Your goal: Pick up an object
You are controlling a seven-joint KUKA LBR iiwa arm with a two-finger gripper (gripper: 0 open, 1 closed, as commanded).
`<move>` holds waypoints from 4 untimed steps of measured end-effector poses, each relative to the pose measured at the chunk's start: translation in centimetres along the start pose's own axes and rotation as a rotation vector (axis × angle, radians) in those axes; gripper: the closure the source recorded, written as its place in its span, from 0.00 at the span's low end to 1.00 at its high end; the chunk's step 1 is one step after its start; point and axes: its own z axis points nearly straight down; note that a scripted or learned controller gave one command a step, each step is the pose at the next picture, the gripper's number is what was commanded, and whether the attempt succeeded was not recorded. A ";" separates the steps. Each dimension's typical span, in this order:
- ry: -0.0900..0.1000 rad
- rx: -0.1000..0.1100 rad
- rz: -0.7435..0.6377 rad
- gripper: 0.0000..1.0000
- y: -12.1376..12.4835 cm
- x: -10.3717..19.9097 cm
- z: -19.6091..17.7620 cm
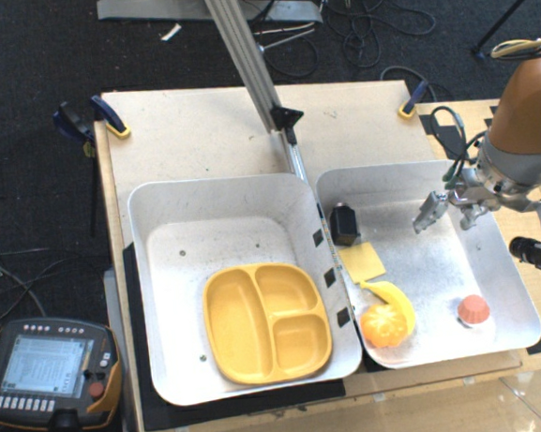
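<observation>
The gripper (448,212) is seen poised over the far part of the right bin (502,275), its two fingers spread wide with nothing between them; one fingertip (429,215) is angled toward the bin's middle and the other sits nearer the right wall. The arm (524,122), grey below an orange band, is shown reaching in from the right edge of the bench (197,132). Below the gripper and slightly to its right, near the bin's front corner, a small pink ball (474,310) is seen resting on the floor, well apart from the fingers. To the gripper's lower left, an orange (384,325) is pictured against the front rim, touched by a banana (393,298) that curves around its top. A flat yellow card (363,261) lies just above the banana, and a small black block (344,223) stands at the left wall of the bin, level with the gripper and across the floor from it. Farther left, beyond the bins' shared edge, a yellow divided tray (266,322) is held in the left bin (158,220). A handheld control pendant (49,371) is seen on the dark floor at far left.
</observation>
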 end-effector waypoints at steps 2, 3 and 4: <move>-0.002 -0.007 -0.001 1.00 0.1 -0.2 3.0; -0.002 -0.011 -0.003 1.00 1.0 0.4 -1.9; -0.002 -0.010 -0.002 1.00 1.1 0.4 -4.5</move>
